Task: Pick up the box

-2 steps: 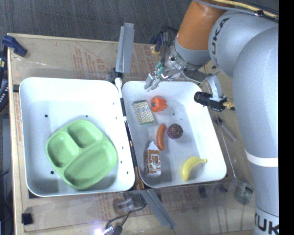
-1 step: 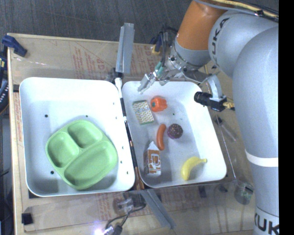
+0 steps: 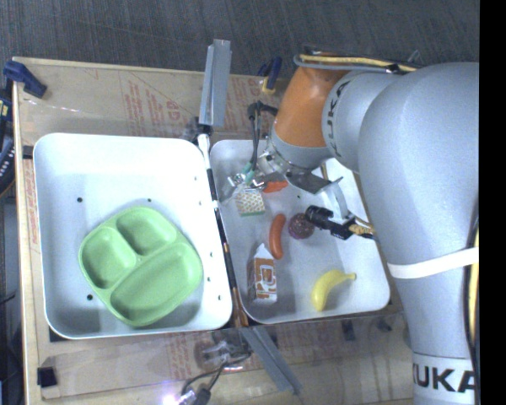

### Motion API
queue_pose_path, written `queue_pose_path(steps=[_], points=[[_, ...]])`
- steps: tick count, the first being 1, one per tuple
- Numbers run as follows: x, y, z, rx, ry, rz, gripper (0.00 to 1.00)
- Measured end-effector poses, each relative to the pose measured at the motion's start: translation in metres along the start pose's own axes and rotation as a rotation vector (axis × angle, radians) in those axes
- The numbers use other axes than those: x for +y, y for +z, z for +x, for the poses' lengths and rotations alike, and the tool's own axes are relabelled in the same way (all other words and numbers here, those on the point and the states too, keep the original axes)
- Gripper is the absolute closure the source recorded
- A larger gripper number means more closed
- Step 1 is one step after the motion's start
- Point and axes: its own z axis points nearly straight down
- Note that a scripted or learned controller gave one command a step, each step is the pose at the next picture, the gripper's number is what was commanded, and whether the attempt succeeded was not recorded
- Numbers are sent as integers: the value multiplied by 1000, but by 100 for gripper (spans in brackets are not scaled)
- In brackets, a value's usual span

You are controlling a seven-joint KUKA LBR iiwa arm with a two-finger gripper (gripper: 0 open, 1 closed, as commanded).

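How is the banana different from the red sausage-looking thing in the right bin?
The banana is yellow and curved; the sausage is red-orange and nearly straight. The banana lies near the bin's front edge, the sausage nearer the middle, beside the box. Both lie flat in the right bin.

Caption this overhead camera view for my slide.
KUKA arm's tool hovers near a small box in the right bin.

Overhead view: grey arm (image 3: 405,159) over right white bin (image 3: 373,298) holding small brown carton box (image 3: 265,278), yellow banana (image 3: 330,286), red sausage (image 3: 277,234); left white bin (image 3: 55,163) holds green compartment plate (image 3: 141,265).
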Motion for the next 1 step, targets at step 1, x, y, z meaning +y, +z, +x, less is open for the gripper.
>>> queue_pose_path(steps=[1], points=[[1,-10,1,2,-4,-2,100]])
